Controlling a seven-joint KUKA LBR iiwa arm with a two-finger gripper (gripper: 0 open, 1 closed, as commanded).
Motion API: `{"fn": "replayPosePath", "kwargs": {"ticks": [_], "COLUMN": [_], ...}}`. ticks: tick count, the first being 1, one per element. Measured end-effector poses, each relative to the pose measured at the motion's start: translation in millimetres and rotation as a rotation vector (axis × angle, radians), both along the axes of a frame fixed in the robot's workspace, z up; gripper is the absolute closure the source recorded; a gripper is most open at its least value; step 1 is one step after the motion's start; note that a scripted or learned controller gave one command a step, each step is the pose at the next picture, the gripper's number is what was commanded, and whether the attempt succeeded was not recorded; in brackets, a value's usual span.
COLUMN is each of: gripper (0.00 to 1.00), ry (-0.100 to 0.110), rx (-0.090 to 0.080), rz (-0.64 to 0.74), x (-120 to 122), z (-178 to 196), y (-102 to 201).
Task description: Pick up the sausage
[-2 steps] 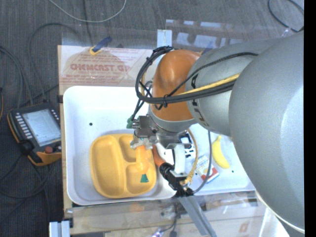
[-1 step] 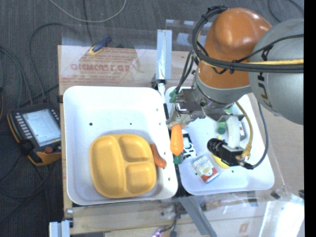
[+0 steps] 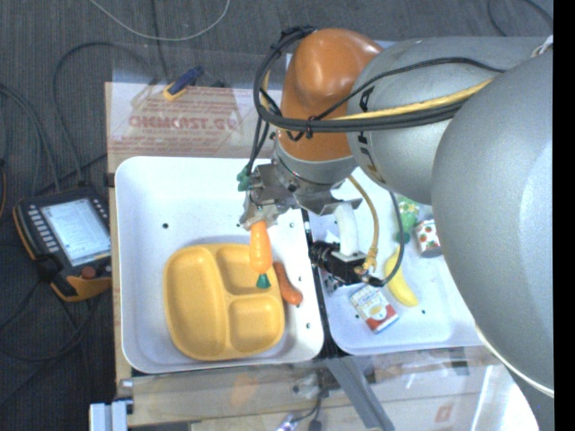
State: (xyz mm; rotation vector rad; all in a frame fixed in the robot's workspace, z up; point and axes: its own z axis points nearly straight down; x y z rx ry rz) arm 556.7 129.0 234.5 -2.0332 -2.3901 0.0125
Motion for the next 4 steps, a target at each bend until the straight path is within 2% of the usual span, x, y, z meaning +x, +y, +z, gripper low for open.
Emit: {"fn": "replayPosePath", "kwargs": {"ticks": [1,2,3,4], "gripper": [1.00,0.00,0.00,0.00], "ry": [0.003,0.002,-0.021,-0.047], "rx": [0.001,0.001,0.021,0.047], "rz": [0.107,0.107,-0.123,-0.343], "x": [-62.9,-62.6,-30.7,-43.0], "z": [-103.9,-103.8,-121.2,-122.3], "y": [83.3,83.0,83.0,73.7]}}
